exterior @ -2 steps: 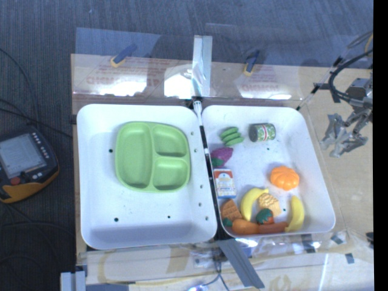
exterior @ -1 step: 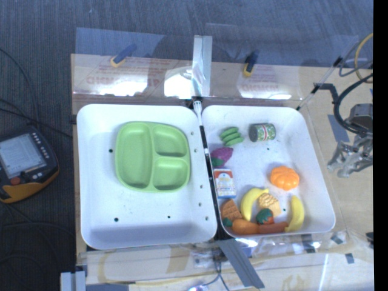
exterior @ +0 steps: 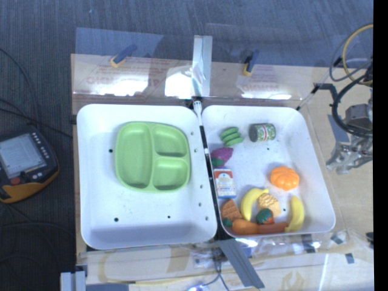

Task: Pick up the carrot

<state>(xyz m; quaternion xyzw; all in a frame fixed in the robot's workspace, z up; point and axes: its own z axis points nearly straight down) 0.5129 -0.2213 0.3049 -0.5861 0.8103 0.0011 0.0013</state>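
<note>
The hand (exterior: 345, 160) hangs at the right edge of the view, outside the right bin (exterior: 315, 162) and well apart from the food in it; whether it is clenched or released I cannot tell. The task looks barely begun, at the approach stage. The carrot (exterior: 245, 227) lies along the bin's near wall, touching a banana (exterior: 251, 202) and just beside a small carton (exterior: 225, 183). The next move calls for a reach left and down into that crowded corner.

Two white bins (exterior: 91, 180), one green plate (exterior: 153, 156), two bananas (exterior: 296, 214), one carrot (exterior: 245, 227)
</note>
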